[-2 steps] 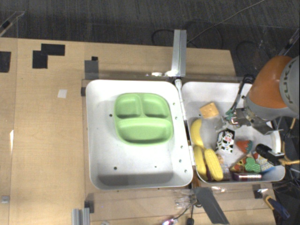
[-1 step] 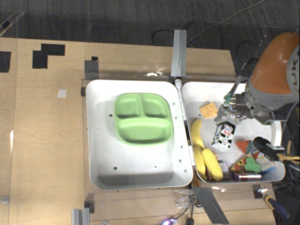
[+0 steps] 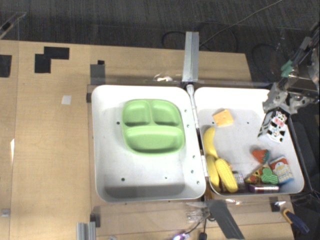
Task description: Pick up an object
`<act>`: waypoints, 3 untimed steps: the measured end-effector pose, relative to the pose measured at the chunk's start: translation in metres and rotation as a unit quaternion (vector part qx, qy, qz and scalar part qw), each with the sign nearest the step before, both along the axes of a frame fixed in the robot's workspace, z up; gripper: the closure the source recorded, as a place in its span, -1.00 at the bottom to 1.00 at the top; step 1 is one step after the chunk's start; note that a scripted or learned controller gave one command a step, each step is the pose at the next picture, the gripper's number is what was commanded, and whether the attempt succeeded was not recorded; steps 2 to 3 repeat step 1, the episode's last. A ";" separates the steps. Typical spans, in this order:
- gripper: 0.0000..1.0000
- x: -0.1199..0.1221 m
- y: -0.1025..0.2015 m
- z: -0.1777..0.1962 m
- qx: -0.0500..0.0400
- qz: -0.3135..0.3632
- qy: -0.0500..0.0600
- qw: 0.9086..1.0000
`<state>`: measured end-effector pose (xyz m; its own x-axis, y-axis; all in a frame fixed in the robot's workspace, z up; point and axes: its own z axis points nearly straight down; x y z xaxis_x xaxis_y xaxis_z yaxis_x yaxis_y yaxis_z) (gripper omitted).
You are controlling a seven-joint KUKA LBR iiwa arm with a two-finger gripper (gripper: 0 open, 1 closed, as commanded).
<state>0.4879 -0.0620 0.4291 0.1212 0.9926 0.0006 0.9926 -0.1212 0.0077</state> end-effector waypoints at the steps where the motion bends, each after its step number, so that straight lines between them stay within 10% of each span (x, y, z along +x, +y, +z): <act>1: 1.00 0.021 0.018 -0.113 0.000 -0.006 0.002 1.000; 3: 1.00 0.021 0.018 -0.113 0.000 -0.006 0.002 1.000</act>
